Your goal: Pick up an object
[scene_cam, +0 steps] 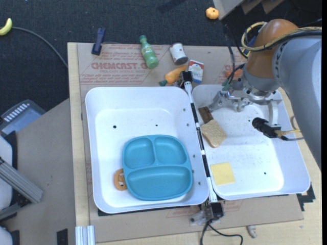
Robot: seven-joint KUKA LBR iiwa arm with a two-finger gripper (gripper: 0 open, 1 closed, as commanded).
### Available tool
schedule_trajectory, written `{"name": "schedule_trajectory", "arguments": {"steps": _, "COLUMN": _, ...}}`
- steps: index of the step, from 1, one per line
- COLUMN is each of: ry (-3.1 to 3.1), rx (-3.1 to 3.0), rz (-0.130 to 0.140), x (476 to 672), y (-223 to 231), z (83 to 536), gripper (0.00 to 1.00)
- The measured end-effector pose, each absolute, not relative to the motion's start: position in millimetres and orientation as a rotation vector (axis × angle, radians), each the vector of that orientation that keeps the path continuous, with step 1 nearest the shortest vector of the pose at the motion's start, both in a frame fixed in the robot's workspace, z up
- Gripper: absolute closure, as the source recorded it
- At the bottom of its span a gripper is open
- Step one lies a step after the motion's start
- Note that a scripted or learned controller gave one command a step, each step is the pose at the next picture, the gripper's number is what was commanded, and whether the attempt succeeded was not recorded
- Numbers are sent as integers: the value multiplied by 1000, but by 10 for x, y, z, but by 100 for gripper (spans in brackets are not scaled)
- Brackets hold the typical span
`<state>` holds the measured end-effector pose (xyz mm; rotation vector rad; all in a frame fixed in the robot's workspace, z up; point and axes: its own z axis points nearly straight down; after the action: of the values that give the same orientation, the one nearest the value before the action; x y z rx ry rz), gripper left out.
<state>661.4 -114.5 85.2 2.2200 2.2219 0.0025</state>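
Cardboard sheet (pixel 122 60) on worktop, red print, large line: "CHEMCAST", with further characters too faint to make out
Cardboard sheet, smaller red lines above and below: too small to read
Small carton (pixel 196 71) behind the bins: printing illegible

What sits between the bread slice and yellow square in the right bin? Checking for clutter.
Nothing: bare white floor separates the bread slice from the yellow square in the right bin, per camera view.

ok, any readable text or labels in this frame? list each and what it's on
"CHEMCAST" in faded red, on the cardboard sheet behind the left bin; a smaller line sits above it and more follows to the right, both too blurred to read.
The small red and white carton carries print, too small to read.
The green bottle and the little can show no legible label.
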Motion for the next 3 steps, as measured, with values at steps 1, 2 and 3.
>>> {"name": "schedule_trajectory", "arguments": {"steps": 1, "ry": 2220, "rx": 2222, "rz": -1, "x": 6082, "y": -943, "z": 850, "gripper": 0}}
{"name": "schedule_trajectory", "arguments": {"steps": 2, "ry": 2221, "rx": 2223, "rz": -1, "x": 5610, "y": -993, "z": 843, "gripper": 0}}
{"name": "schedule_trajectory", "arguments": {"steps": 3, "ry": 2222, "rx": 2224, "rz": -2, "x": 4960, "y": -1071, "z": 840, "gripper": 0}}
